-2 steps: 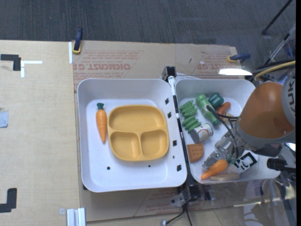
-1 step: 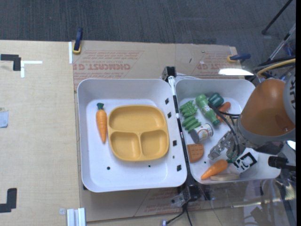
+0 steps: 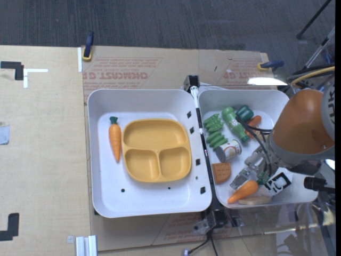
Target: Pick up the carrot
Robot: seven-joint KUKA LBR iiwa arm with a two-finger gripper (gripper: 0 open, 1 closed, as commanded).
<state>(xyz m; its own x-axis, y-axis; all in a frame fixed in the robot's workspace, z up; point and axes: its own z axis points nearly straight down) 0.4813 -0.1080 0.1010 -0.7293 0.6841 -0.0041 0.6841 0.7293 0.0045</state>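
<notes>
An orange plastic carrot with a green top (image 3: 114,138) lies in the left white bin (image 3: 101,191), near its left wall, just beside a yellow three-compartment plate (image 3: 156,149). A second orange carrot (image 3: 243,191) lies by the right white bin's (image 3: 213,97) near edge, at the pincer (image 3: 254,170); whether the pincer is spread or pressed together, I cannot tell.

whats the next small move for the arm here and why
Probably a short descent onto the carrot lying at the near edge of the right bin, then a close. The pincer sits just above that carrot's thick end, tilted toward it, and nothing shows between its fingers. A second carrot lies in the left bin beside the yellow tray, much farther away.
</notes>
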